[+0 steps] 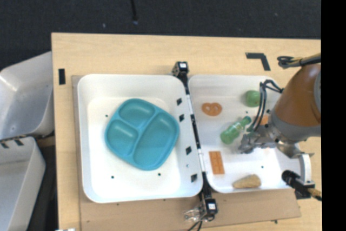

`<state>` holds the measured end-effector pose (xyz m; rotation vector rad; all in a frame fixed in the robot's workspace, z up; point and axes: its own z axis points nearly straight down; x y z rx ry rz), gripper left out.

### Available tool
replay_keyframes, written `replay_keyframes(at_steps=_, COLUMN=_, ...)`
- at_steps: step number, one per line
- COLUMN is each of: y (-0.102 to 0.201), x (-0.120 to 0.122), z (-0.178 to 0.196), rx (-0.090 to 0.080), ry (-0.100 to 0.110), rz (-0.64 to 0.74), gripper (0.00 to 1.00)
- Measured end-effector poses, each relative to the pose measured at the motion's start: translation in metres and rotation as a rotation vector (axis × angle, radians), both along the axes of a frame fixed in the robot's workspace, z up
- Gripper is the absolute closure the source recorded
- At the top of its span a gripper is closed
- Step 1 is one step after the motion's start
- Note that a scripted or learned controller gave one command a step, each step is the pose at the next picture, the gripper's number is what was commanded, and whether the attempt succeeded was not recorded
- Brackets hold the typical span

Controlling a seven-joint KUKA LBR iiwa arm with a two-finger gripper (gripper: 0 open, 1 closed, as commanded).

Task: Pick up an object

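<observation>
Camera view puts our pincer low in the right bin, reaching in from the right under the orange-banded wrist. Whether it is released or clenched we cannot tell; its tip is a dark tangle from this angle, and we see nothing held in it.

Moving outward, the nearest thing is the green bottle, just up and to the left of the pincer tip, so close that the two may be touching, though we cannot be sure. Its long axis runs on a slant, from lower left to upper right, with the narrower end pointing toward the arm. We judge this the likeliest target: the move turns on a short shift up and left, and on closing across the bottle's narrow width, not along its length.

Further out, the orange block lies flat to the lower left, near the wall between the bins. The tan lump sits below, by the near wall. The brown-orange piece lies up and left, and the green ball above, close beside the arm's cables.

Well apart, the left bin holds a blue divided plate. Both bins rest on the table.
</observation>
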<state>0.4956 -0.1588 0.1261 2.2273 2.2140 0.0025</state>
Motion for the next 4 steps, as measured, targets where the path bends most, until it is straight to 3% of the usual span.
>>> replay_keyframes(at_steps=2, y=0.006, x=0.003, z=0.092, rx=-0.002, ry=-0.004, rz=0.009, gripper=1.0)
replay_keyframes(at_steps=4, y=0.113, x=0.028, z=0.113, rx=0.001, ry=0.0, rz=0.014, gripper=1.0)
